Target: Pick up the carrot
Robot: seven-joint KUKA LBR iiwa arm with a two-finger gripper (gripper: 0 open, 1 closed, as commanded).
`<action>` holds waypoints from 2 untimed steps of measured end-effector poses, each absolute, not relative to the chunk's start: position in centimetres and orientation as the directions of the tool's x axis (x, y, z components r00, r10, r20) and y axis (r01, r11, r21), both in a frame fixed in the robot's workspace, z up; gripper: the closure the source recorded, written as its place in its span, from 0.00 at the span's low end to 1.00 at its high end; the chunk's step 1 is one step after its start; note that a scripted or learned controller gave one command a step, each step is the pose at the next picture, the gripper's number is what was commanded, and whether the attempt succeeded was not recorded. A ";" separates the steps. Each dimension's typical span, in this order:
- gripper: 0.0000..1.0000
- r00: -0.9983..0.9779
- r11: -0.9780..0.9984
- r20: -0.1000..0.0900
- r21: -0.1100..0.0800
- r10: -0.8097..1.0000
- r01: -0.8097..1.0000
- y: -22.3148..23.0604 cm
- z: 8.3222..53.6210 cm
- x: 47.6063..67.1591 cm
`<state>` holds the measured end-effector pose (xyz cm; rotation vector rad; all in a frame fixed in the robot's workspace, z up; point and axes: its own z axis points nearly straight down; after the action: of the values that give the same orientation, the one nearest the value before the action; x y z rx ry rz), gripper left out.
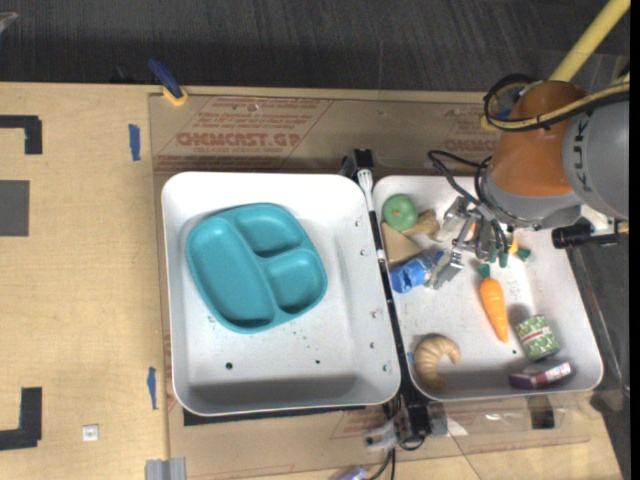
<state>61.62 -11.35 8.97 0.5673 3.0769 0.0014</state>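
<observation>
The carrot (494, 306) is orange with a small green top and lies in the right bin (580, 298), pointing toward the front edge. My gripper (476, 245) hangs just above and to the left of the carrot's green end, its metal fingers (462, 230) pointing down into the bin. Nothing is visibly held between them. The grey arm with its orange band (535, 143) comes in from the upper right.
In the right bin lie a green apple (401, 211), a blue wrapped item (413, 273), a tan croissant (436, 354), a green can (536, 336) and a dark purple item (541, 374). A teal divided plate (256, 264) sits in the left bin (190, 368).
</observation>
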 end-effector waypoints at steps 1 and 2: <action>0.00 -0.981 0.981 -0.012 0.001 0.192 0.192 -14.9 9.0 54.3; 0.00 -0.831 0.831 -0.013 0.006 0.556 0.556 -18.8 9.0 49.1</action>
<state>49.06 -18.78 8.99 0.9092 2.9924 0.0030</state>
